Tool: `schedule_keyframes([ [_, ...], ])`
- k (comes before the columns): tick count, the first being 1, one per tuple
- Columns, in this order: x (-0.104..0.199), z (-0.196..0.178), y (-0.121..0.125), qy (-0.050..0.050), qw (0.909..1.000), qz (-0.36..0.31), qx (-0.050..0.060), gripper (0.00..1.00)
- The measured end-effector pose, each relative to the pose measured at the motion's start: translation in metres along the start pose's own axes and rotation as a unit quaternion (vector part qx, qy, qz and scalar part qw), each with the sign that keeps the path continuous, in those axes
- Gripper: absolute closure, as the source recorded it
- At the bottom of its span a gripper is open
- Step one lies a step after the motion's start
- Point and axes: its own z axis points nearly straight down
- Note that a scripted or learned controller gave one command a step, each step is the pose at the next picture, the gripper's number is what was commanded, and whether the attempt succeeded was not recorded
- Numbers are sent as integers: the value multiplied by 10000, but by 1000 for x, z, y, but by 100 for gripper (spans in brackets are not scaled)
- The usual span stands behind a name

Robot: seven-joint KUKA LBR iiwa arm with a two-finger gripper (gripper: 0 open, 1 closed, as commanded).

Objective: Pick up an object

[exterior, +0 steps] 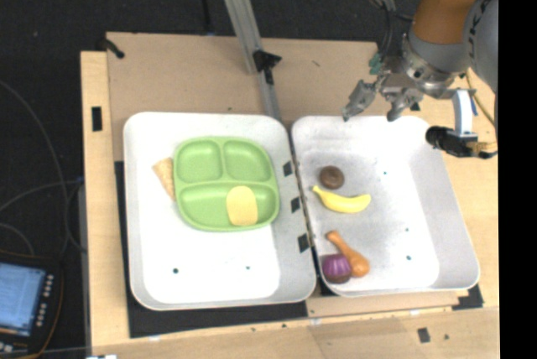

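Note:
The right bin (419, 181) holds a brown round object (331, 177), a yellow banana (343, 201), an orange carrot (349, 254) and a purple object (336, 268) beside it. My gripper (373, 106) hangs over the bin's far rim, above and behind these objects. Its two fingers (353, 102) stand spread apart with nothing between them. The grey wrist and orange band rise to the upper right.
The left bin (151, 265) bears a green divided plate (225, 181) with a yellow block (242, 205) in it, and a tan wedge (164, 175) lies at the plate's left. A metal pole (239, 5) slants up behind the bins.

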Motion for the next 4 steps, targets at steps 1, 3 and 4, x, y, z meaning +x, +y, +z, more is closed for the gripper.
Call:
schedule_keyframes([
  [1, 0, 0, 0, -4, 10000, -2, 1, 0],
  [3, -12, 91, 2, -5, 10000, 26, 22, 0],
  [4, -14, 144, 1, -5, 10000, 36, 25, 0],
])
